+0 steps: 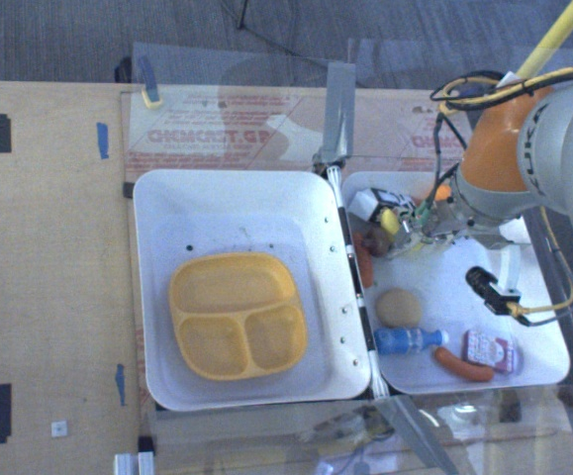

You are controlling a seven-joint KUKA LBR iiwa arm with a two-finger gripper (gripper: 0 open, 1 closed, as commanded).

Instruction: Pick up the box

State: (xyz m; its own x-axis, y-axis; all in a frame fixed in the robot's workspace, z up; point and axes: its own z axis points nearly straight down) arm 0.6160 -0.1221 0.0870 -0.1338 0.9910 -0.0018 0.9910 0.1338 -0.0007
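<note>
The pincer [412, 234] is low in the upper left corner of the right bin [548, 359], over the clutter where the box [374, 204] lies against the wall, likely reaching for it; whether it is spread or pressed together, I cannot tell.

You are looking down on two shallow white bins. A yellow three-compartment plastic tray [237, 315] lies in the left bin [157, 216]. The grey arm's gripper [412, 234] hangs low at the right bin's [553, 349] back-left corner among small cluttered objects. Near the front edge lie a tan round object [399, 307], a blue plastic bottle [408, 340], an orange sausage-shaped toy [464, 365] and a pink-and-white packet [491, 349].
</note>
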